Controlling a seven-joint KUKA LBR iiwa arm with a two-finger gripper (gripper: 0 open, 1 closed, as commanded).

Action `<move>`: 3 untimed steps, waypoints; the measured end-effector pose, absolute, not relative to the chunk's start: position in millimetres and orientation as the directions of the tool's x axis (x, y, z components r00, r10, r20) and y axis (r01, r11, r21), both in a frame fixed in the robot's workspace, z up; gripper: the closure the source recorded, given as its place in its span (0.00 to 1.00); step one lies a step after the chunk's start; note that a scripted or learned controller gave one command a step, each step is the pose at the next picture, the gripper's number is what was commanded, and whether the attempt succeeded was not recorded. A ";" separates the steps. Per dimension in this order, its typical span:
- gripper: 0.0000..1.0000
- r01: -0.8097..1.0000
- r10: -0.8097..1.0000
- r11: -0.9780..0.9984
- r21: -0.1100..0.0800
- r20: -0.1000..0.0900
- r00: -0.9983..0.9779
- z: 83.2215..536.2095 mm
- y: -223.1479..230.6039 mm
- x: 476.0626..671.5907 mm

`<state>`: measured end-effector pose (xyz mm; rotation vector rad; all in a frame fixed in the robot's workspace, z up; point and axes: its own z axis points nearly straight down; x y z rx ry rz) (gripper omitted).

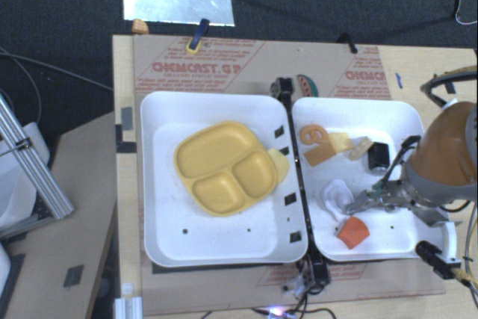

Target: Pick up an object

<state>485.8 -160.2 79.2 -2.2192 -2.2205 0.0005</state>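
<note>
We see the arm [448,160] reaching in from the right over the right bin [403,116], with its jaws low inside this bin, near the middle of the floor. The gripper [357,202] points to the left, toward a small clear or whitish object [336,196] that lies just beside the metal tips. If the tips are apart or together we cannot tell — they are thin and partly mixed with the pale object in this view, and nothing is clearly seen between them.

The task names no special object, so any piece in the bin can serve. Just below the gripper lies an orange block [353,232]. Farther up in the same bin there are an orange pretzel-shaped piece [313,135], a tan flat piece [320,154], a pale yellow piece [340,142] and a black object [379,155]. The left bin [164,183] carries a yellow divided tray [224,168], well apart from the arm.

We judge the step as the approach or the start of a grasp on the whitish object; no lift has been made. The next move calls for the tips to sit on both sides of it, then to close firmly and rise straight — the piece looks small and slippery, so it may slide away.
</note>
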 end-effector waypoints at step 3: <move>1.00 1.000 1.000 0.008 0.008 -0.001 -0.008 278.4 -91.9 488.8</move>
